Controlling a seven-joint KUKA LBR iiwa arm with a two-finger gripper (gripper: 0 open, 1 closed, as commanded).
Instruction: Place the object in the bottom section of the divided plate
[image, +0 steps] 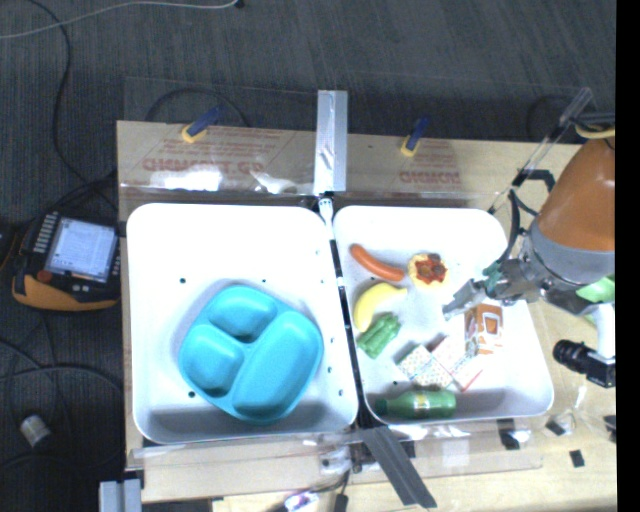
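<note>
The divided plate (252, 353) is blue and lies in the left bin (160, 240), toward that bin's near right corner. All three of its sections are bare.

The right bin (470, 222) lies just beside the left bin, across the central divider from the plate. Relative to the plate:
- A sausage (378, 263) lies beyond the divider, toward the far side.
- A yellow fruit (375, 299) lies just past the divider, level with the plate's far edge.
- A green vegetable (379, 335) touches the fruit's near side.
- A small pizza-like piece (428, 268) lies further right than the sausage.
- A green bottle (416, 403) lies along the right bin's near wall.
- Small cartons (436, 366) and an orange-and-white packet (485, 328) lie further right.

The gripper (466, 298) hangs over the right bin, well apart from the plate, just beside the packet. Whether the fingers are released or clenched cannot be determined. Nothing is visibly held.
</note>
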